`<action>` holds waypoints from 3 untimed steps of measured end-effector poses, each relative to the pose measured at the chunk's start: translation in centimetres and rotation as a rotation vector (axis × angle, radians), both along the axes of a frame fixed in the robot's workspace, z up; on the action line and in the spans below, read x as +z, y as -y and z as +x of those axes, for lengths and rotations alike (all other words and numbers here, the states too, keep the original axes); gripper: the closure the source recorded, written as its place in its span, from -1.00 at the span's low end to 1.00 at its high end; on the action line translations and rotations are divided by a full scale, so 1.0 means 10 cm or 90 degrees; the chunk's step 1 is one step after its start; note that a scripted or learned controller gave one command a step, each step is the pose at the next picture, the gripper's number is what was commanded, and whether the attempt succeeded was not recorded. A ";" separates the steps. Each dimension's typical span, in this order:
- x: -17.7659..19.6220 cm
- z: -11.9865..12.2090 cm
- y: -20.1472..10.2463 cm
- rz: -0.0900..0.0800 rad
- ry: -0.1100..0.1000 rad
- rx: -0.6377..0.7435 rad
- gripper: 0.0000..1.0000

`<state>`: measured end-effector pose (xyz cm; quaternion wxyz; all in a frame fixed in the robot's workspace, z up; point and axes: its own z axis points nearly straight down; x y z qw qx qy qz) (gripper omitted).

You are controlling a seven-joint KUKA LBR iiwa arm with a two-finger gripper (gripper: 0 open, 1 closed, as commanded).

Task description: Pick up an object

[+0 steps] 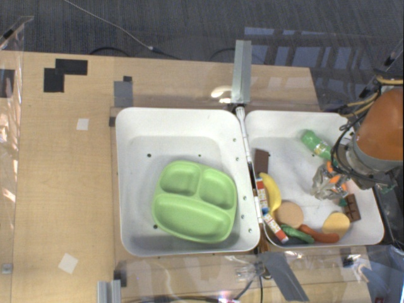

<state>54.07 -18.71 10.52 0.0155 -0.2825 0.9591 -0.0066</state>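
My gripper (328, 185) hangs low over the right part of the right bin (287, 128), below the orange band of the arm (382, 134). A small orange object (339, 182) shows right beside it; whether it is held I cannot tell. Around it lie a green bottle (314, 141) to the upper left, a dark brown bar (351, 207) to the lower right and a yellow-orange piece (337, 221) below. Further left are a banana (273, 192) and a round tan disc (291, 214).
A green divided plate (196, 201) lies in the left bin (136, 169). In the right bin a brown block (261, 162) sits by the left wall, and a red sausage (320, 236) and a green pepper (292, 234) lie along the front wall.
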 end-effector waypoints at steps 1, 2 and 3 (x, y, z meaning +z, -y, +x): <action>-0.01 0.00 0.00 0.000 -0.001 0.001 -1.00; -0.15 0.25 0.08 0.001 -0.013 0.012 -1.00; -0.15 0.02 0.07 0.001 -0.010 -0.015 -1.00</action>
